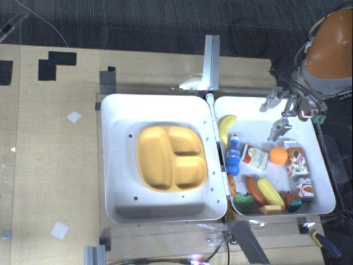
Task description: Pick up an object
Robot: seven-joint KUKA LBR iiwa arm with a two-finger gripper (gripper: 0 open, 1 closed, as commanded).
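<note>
The right bin (325, 173) holds several toy foods. A banana (226, 127) lies at its left wall, with a blue bottle (233, 155) just below it. A small juice carton (254, 157), an orange (278, 156) and a red-and-white carton (296, 163) sit across the middle. Corn (270, 192), a red sausage (252, 185) and a green piece (244, 203) lie near the front. My gripper (276, 116) hangs over the bin's upper right part, above the orange, open with nothing between its fingers (280, 129).
The left bin (118, 148) holds a yellow divided tray (170, 158). A metal post (212, 62) stands behind the seam between the bins. The arm's orange band (330, 40) looms at the upper right. Another small carton (304, 189) sits by the right bin's front right corner.
</note>
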